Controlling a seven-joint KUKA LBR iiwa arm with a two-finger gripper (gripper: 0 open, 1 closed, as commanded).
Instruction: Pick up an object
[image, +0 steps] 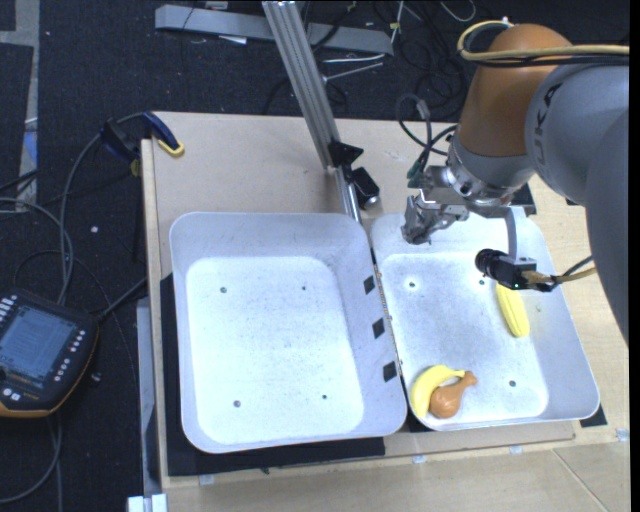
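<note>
Two shallow white plastic bins (200, 240) are set side by side on a pale bench. Nothing has been lifted: the yellow banana-shaped toy (514, 310) lies in the right bin, below the two-finger gripper (418, 232), whose state cannot be told.

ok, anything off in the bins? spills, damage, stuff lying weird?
Nothing stands out. The right bin holds a corn cob near its right side and a banana touching a chicken drumstick at the front edge, all lying inside the rim. The gripper hangs over that bin's back left corner. No spills or visible damage.
</note>
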